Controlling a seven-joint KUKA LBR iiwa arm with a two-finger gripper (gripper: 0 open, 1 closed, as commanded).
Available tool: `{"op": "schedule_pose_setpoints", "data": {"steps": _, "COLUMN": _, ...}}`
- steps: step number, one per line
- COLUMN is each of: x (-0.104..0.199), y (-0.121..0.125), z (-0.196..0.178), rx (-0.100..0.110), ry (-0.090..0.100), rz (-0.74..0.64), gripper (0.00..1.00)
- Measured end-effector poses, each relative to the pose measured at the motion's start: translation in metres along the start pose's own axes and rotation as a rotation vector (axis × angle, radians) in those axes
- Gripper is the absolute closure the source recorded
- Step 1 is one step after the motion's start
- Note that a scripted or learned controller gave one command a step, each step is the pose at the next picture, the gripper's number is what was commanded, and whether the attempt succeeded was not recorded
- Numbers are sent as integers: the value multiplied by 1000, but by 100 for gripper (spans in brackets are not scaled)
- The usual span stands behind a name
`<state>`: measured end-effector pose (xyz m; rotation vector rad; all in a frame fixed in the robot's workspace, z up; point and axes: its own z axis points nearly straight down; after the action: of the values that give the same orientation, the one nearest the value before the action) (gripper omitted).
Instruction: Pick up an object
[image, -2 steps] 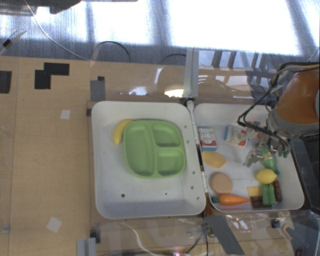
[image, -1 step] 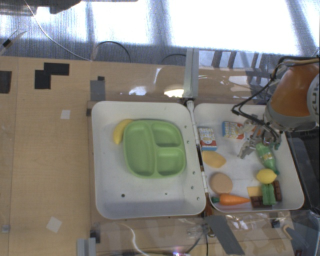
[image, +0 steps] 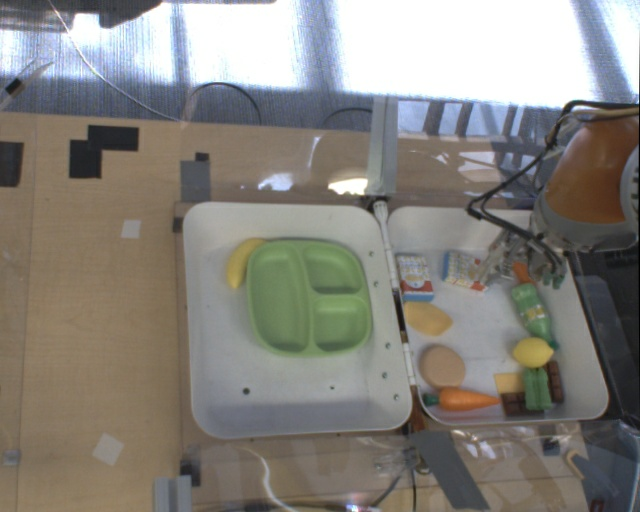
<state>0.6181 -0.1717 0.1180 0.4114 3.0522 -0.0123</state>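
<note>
My gripper (image: 522, 268) hangs over the far right part of the right bin (image: 580, 340), its fingers (image: 497, 265) spread open. Nothing is held between them. Just below it lies a green bottle (image: 532, 313) with an orange cap, the cap sitting right under the fingertips. A small white carton (image: 463, 270) lies just left of the gripper, and a second carton (image: 415, 276) with red and blue print rests by the bin's left wall. Further forward are a lemon (image: 533, 352), a yellow chip-shaped piece (image: 428, 319), a brown oval (image: 442, 366) and a carrot (image: 467, 400).
The left bin (image: 215, 380) bears a green divided plate (image: 308, 297) with a banana (image: 240, 262) at its far left side. A chocolate bar with a green piece (image: 537, 388) and a cheese cube (image: 507, 383) sit in the right bin's front right corner. The arm's orange band (image: 590, 185) looms above.
</note>
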Motion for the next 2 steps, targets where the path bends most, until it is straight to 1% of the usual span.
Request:
{"op": "schedule_pose_setpoints", "data": {"steps": 1, "x": 10, "y": 127, "z": -75, "rx": -10, "ry": 45, "rz": 5, "gripper": 100}}
{"op": "schedule_pose_setpoints", "data": {"steps": 2, "x": 11, "y": 118, "z": -71, "rx": -3, "ry": 52, "rz": 16, "gripper": 0}}
